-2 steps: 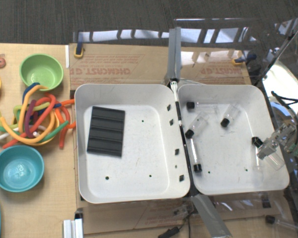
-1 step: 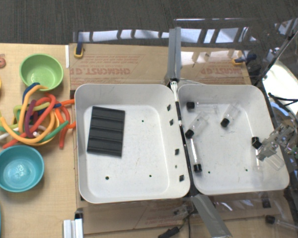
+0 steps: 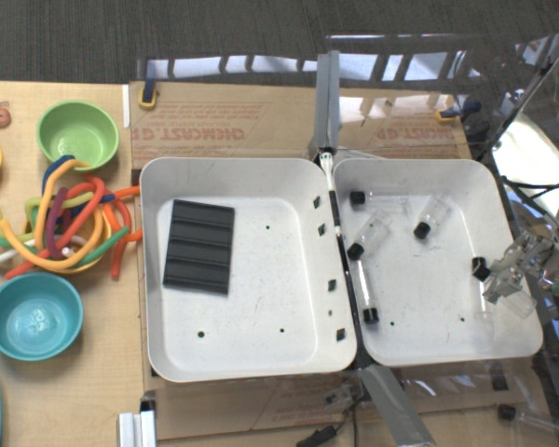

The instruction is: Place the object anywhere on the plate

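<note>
A black ridged rectangular plate (image 3: 198,247) lies flat in the left part of the left bin (image 3: 252,357). Several clear vials with black caps lie scattered in the right bin (image 3: 447,343). One vial (image 3: 357,196) is near the far left corner. Another vial (image 3: 427,222) lies in the middle of the bin's far half. A third vial (image 3: 365,241) rests close to the divider. A long thin tube (image 3: 364,296) lies along the left wall. One more vial (image 3: 497,279) sits against the right wall.
Left of the bins, the wooden bench holds a green bowl (image 3: 77,135), a teal bowl (image 3: 34,315) and a tangle of coloured ropes (image 3: 70,222). Cardboard (image 3: 224,124) lies behind the bins. Cables and a metal frame (image 3: 540,203) crowd the right side.
</note>
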### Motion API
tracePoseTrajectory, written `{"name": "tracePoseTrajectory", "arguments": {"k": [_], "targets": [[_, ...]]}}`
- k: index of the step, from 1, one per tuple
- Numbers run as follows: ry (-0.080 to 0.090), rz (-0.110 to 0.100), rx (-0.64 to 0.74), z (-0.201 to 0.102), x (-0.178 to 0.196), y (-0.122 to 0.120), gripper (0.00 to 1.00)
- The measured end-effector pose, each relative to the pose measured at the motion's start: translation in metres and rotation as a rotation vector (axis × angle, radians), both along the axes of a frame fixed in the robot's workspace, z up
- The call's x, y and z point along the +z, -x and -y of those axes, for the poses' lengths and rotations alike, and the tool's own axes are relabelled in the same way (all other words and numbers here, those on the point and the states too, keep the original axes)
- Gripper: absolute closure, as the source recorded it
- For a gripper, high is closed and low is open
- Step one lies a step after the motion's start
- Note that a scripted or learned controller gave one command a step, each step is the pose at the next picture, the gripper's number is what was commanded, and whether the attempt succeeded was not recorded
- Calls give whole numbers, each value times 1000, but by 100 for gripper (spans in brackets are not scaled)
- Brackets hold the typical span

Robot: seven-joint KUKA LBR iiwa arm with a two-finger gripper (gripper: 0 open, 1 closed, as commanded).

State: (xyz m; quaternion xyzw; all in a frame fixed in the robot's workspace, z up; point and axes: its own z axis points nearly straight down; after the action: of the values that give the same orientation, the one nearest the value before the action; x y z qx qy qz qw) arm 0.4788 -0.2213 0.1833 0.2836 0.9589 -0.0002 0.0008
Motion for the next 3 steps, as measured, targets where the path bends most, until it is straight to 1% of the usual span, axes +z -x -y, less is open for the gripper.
{"name": "tracePoseTrajectory", "arguments": {"k": [1,2,3], "targets": [[0,0,83,0,-4,0,100],[1,3,161,-1,28,-166,100],[-1,0,194,-75,-46,-121,100]]}}
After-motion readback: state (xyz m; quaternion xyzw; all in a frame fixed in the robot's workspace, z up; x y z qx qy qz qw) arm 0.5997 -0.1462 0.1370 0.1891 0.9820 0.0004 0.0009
